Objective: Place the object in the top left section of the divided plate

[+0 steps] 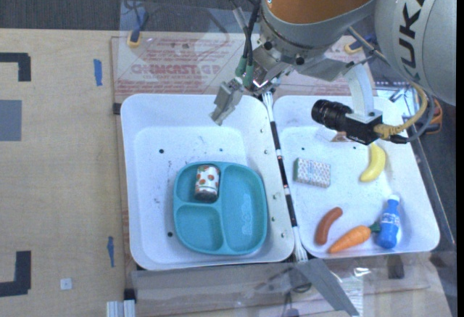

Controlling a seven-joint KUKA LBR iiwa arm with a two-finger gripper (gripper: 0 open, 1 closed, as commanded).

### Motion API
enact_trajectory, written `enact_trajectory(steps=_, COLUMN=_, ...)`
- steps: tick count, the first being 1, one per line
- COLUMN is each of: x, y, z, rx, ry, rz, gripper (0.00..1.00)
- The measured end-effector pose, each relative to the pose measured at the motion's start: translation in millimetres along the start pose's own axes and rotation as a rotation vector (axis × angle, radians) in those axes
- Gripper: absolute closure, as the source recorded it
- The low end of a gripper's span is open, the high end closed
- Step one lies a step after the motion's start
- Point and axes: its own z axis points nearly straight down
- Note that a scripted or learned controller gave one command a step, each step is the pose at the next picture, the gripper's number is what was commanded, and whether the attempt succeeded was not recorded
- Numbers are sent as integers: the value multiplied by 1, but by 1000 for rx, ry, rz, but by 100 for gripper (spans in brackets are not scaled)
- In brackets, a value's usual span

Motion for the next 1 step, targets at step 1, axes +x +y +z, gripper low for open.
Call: enact_trajectory(steps=1, x=2, y=2, z=-11, rx=-5, ry=-3, rz=-6, gripper=100)
